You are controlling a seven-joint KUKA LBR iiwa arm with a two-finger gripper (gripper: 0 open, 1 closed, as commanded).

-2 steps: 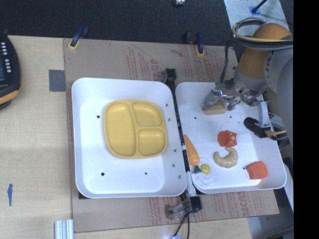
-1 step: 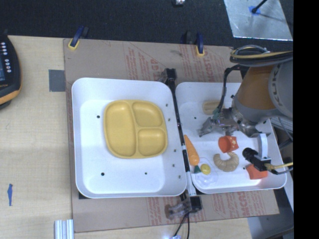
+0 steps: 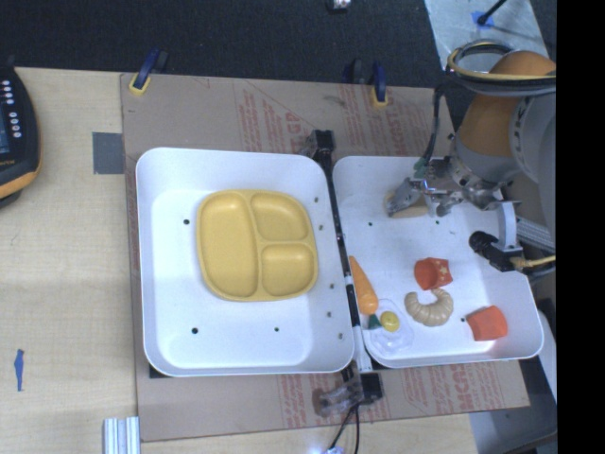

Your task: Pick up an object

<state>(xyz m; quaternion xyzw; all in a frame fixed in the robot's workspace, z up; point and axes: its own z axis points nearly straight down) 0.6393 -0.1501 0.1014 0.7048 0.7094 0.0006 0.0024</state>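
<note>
My gripper (image 3: 405,200) hangs over the far part of the right bin (image 3: 378,173), its metal fingers spread apart with nothing between them. Nearer the front of that bin lie a red block (image 3: 433,272), a tan curved shrimp-like piece (image 3: 428,307) and an orange-red block (image 3: 488,323) at the front right. An orange carrot (image 3: 363,286) rests along the bin's left wall, with a small yellow and green piece (image 3: 387,323) by its near end. All these things sit well in front of the gripper.
The left bin (image 3: 161,253) holds a yellow divided plate (image 3: 256,244). A black divider with clamps runs between the bins. A handheld controller (image 3: 14,130) sits at the far left of the bench. Blue clamps (image 3: 379,85) hold the cardboard's far edge.
</note>
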